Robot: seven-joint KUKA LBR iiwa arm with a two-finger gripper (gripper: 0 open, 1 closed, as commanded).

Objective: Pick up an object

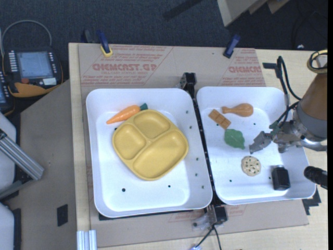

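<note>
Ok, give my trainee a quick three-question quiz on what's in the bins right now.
1. True or false: the carrot lies in the right bin.
2. Which item lies nearest the end effector? A) drumstick B) broccoli C) yellow plate
3. How many compartments does the yellow plate have?

Key: 1. False, it is in the left bin, touching the plate's edge. 2. B. 3. Three.

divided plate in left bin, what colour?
Yellow. The divided plate shows plainly in the camera view, beside an orange carrot.
</note>
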